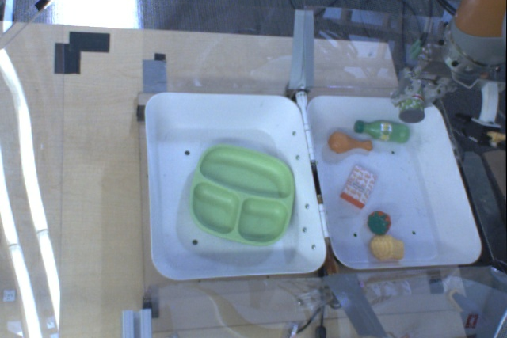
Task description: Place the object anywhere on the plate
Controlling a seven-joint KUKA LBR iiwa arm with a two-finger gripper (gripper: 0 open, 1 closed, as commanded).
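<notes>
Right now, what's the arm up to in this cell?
The arm's gripper hovers over the far corner of the right bin, near the green bottle. I can't see anything between its fingers. The bottle, an orange chicken-leg toy, a red-and-white packet, a red-and-green toy and a yellow toy all lie in that bin. The green divided plate sits in the left bin with nothing on it yet.

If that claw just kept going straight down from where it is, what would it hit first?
Probably the back right corner of the right bin, just beside the green bottle. The gripper hangs above there, though depth is unclear.
</notes>
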